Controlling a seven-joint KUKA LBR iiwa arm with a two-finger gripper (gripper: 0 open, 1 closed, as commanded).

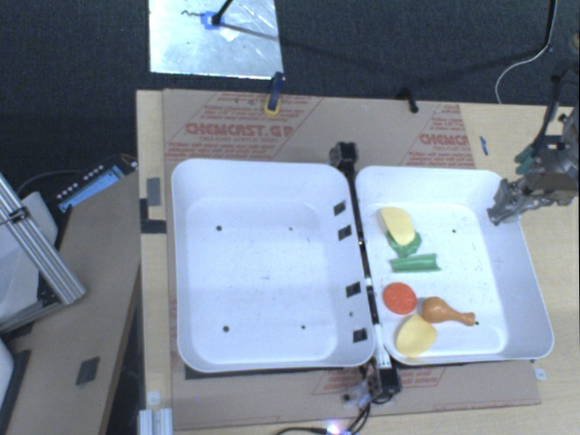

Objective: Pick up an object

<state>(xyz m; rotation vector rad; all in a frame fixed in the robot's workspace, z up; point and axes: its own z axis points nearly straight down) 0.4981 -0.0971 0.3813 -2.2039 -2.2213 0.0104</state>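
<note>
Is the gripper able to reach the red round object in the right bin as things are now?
Probably yes. The gripper is at the right bin's right rim, and the red round object lies uncovered; only the brown drumstick-shaped toy and a yellow piece crowd it.

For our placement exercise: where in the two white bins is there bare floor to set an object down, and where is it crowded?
The left white plastic bin offers bare floor wall to wall. In the right white plastic bin, the right half is free; its left side is crowded by the pale yellow piece, green strip, red disc, brown drumstick and yellow round.
</note>
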